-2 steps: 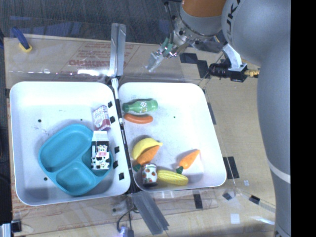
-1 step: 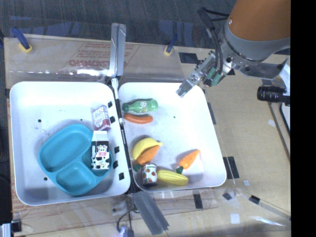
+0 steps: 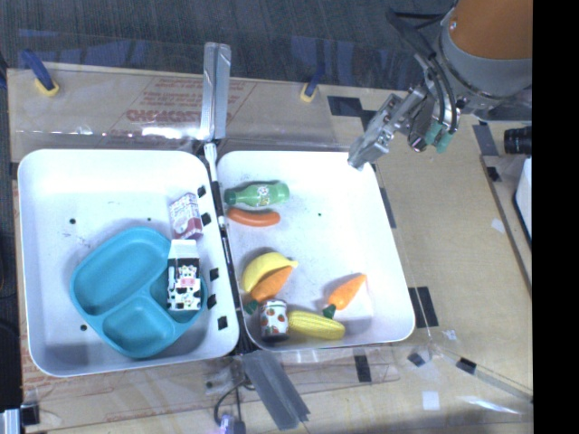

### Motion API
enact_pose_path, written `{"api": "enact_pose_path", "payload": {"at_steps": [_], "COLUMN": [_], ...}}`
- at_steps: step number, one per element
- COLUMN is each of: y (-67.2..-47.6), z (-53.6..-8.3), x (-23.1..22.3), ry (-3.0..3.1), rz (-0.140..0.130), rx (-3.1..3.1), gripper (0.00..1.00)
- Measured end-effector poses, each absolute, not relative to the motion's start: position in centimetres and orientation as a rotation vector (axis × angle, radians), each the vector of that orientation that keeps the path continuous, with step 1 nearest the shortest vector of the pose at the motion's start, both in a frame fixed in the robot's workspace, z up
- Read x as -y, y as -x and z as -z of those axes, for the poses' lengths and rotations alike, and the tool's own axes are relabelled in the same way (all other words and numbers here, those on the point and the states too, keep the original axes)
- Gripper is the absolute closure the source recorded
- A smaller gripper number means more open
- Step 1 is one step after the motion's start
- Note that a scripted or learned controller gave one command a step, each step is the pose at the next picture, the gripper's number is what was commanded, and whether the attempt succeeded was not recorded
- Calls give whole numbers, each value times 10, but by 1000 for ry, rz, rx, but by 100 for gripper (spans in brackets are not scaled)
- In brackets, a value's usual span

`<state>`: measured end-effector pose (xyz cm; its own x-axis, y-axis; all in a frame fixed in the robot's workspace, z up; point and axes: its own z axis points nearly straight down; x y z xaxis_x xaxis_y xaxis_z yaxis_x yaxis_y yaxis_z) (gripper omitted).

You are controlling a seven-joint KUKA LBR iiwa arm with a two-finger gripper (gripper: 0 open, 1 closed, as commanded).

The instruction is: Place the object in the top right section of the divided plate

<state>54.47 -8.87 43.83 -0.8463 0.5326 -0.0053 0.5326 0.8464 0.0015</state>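
Pincer: grey two-finger metal pincer [image 3: 360, 156] hangs over the right bin's back right corner, tilted down-left; can't tell if open or closed; nothing seen held.
Arm: grey arm w/ orange band [image 3: 488, 16], top right.
Right bin: shallow white plastic bin [image 3: 384, 242]; 6 items.
Back-left items: 1 green plastic bottle [image 3: 258, 193] on its side, 1 orange-red toy sausage [image 3: 252, 216] just in front of it.
Front items: 1 yellow toy banana [image 3: 267, 267] touching an orange piece, 1 small printed can [image 3: 273, 318], 1 yellow toy corn cob [image 3: 314, 325] touching the can, 1 orange toy carrot [image 3: 346, 290].
Left bin: second shallow white bin [image 3: 54, 197]; 3 items.
Plate: 1 blue divided plastic plate [image 3: 118, 283], front centre.
Cartons: 1 cow-print white carton [image 3: 185, 285] on the plate's right edge; 1 small pink-purple carton [image 3: 185, 212] behind it, off the plate.
Surface: tan wood bench [image 3: 452, 242] w/ black tape marks; clear sheet w/ red print [image 3: 172, 102] behind bins.
Room: dark grey floor [image 3: 271, 16] beyond.
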Motion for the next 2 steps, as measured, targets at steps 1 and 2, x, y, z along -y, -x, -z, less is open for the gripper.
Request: {"api": "enact_pose_path", "payload": {"at_steps": [1, 2], "y": [-633, -649], "z": [-443, -398], "x": [6, 13], "ry": [-578, -194], "rz": [-1, 1], "rx": [-3085, -3135], "gripper": [100, 100]}}
